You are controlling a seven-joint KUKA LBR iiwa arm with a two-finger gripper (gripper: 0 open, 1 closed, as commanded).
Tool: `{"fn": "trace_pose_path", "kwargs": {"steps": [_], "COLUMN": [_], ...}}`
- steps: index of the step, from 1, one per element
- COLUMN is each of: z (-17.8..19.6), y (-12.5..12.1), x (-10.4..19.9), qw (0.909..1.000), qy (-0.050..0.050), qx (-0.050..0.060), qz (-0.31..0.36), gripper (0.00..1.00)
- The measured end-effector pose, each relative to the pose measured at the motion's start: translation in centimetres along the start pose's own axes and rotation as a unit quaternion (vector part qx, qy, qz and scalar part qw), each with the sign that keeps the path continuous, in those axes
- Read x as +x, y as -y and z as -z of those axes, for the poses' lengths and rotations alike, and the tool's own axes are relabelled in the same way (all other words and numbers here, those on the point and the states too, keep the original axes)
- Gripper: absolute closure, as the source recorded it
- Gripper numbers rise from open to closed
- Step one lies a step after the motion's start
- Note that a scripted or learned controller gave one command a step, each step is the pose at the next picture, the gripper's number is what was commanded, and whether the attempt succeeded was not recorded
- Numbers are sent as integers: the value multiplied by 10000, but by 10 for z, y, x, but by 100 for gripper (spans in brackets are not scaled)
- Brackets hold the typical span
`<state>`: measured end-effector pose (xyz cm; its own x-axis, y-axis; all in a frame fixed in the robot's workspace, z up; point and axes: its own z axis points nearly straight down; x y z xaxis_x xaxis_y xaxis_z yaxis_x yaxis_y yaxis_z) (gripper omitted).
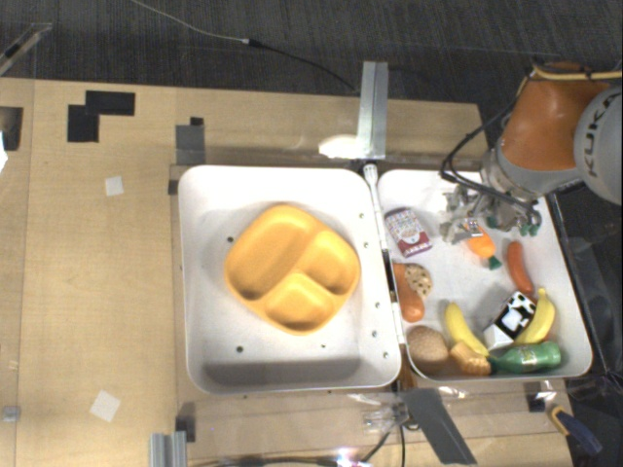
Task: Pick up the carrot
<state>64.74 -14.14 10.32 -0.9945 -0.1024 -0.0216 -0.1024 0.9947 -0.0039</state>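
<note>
The carrot [481,246] is a small orange piece with a green tip, lying in the upper middle of the right bin [569,261]. My gripper [474,220] hangs directly over the carrot's upper edge, at the back of that bin. The grey wrist and its orange band rise toward the upper right. Whether the gripper touches the carrot cannot be made out.
A red sausage [519,267] lies just right of the carrot. The right bin also holds a red-and-white packet [407,230], a cookie [417,280], two bananas [462,327], a green bottle [526,357] and a black-and-white box [514,311]. A yellow divided plate [292,266] sits in the left bin [200,290].
</note>
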Motion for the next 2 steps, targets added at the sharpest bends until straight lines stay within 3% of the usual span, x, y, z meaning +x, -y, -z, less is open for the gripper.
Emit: {"fn": "trace_pose_path", "kwargs": {"steps": [1, 2], "z": [-13, -12], "y": [16, 5], "x": [40, 52], "qw": [9972, 9799], "qy": [-48, -35], "qx": [-10, -13], "qz": [741, 1993], "gripper": [100, 100]}}
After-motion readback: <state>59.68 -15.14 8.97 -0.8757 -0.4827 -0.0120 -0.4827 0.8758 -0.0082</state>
